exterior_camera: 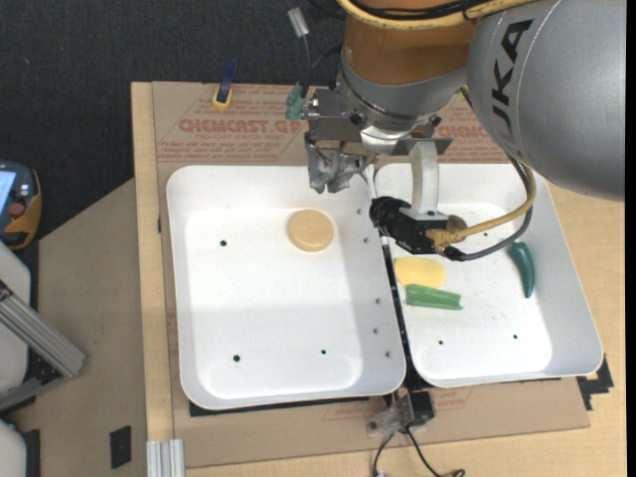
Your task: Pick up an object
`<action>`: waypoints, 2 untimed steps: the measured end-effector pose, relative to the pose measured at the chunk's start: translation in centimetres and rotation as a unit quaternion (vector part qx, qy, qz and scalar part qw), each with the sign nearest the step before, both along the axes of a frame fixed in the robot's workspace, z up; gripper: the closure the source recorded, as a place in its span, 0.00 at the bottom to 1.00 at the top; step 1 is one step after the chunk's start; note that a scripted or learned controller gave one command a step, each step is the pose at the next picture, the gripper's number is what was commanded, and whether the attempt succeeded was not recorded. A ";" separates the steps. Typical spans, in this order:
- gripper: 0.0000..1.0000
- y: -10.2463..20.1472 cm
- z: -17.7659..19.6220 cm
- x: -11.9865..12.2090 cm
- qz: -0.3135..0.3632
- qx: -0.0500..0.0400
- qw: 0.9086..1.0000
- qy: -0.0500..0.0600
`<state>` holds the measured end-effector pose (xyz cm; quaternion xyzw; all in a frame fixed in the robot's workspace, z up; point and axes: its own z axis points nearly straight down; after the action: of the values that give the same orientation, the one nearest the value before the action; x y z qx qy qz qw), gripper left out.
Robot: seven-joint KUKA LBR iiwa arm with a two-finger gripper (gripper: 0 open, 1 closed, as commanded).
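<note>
My jaws hang over the back edge of the left bin, close to the divider between the two bins. I cannot tell from this slanted look down whether they are parted or closed, and I see nothing caught in them.

As I judge it, the pick is not yet done. Every candidate lies in a bin. The round tan disc sits flat on the left bin's floor, just in front of my jaws and a little to the left. In the right bin, the yellow piece and the green block lie touching near the divider, and the teal pepper-shaped piece rests well apart toward the far side.

The disc looks nearest. What remains: lower, close on something, lift it.
</note>
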<state>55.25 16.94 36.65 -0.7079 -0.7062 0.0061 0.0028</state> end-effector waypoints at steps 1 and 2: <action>1.00 -1.6 -3.3 -7.7 0.000 0.001 1.000 -0.001; 1.00 -1.5 -2.0 -7.3 0.001 0.002 1.000 -0.006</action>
<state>47.96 15.49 34.65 -0.7073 -0.7069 -0.0001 0.0000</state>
